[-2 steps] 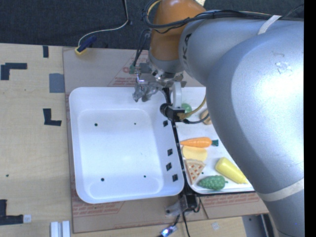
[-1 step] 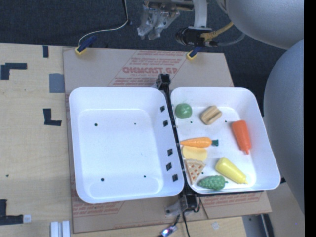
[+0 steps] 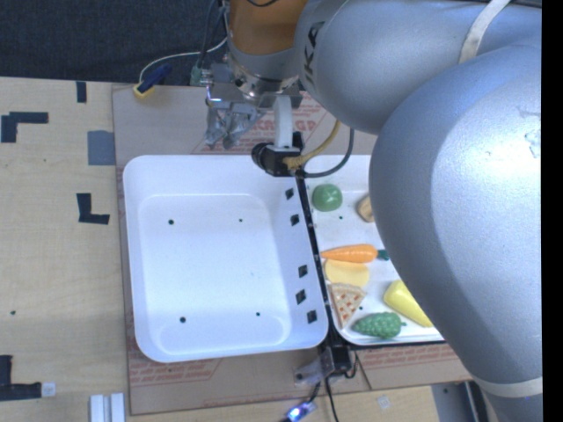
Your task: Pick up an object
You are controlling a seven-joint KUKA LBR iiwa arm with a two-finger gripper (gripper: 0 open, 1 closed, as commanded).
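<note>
Several toy foods lie in the right bin (image 3: 398, 338): a green ball (image 3: 326, 197), an orange carrot (image 3: 350, 254), a pale yellow wedge (image 3: 347, 274), a pizza slice (image 3: 346, 303), a bumpy green piece (image 3: 380, 325) and a yellow piece (image 3: 406, 304). A tan item (image 3: 364, 207) peeks out from under the arm. My gripper (image 3: 227, 135) hangs over the back edge of the left bin (image 3: 211, 262), to the upper left of the foods and apart from all of them. I see nothing held in it.
The big grey arm covers most of the right bin and the view's right side. A black divider with clips (image 3: 303, 253) runs between the bins. Cables and a blue-and-yellow plug (image 3: 151, 80) lie behind the left bin.
</note>
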